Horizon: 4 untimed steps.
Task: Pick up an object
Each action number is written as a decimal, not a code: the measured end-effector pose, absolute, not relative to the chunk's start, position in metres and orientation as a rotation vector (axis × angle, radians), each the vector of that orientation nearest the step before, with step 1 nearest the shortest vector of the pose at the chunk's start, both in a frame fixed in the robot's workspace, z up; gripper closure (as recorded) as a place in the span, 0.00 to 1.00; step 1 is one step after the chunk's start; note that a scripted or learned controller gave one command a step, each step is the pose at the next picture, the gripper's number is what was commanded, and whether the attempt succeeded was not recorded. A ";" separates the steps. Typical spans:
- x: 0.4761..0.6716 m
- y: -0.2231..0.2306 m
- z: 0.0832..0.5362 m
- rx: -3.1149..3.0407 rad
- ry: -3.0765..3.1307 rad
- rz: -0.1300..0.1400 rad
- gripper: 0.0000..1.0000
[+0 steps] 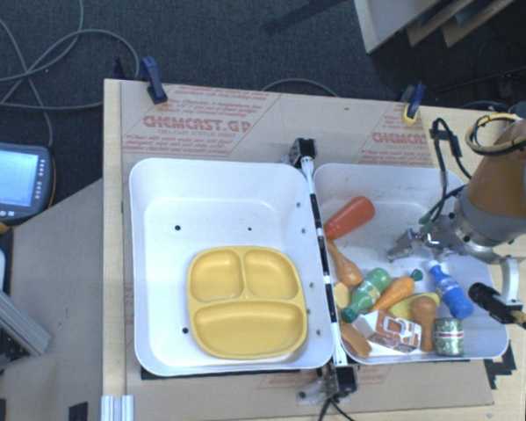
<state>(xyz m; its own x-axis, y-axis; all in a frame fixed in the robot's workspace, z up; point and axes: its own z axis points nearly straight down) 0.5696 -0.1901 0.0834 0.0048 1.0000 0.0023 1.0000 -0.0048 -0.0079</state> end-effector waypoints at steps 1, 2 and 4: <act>0.671 -0.132 0.086 -2.217 -2.236 -0.010 0.00; 0.559 -0.183 0.084 -2.224 -2.209 0.007 0.00; 0.507 -0.133 0.095 -2.225 -2.221 -0.003 1.00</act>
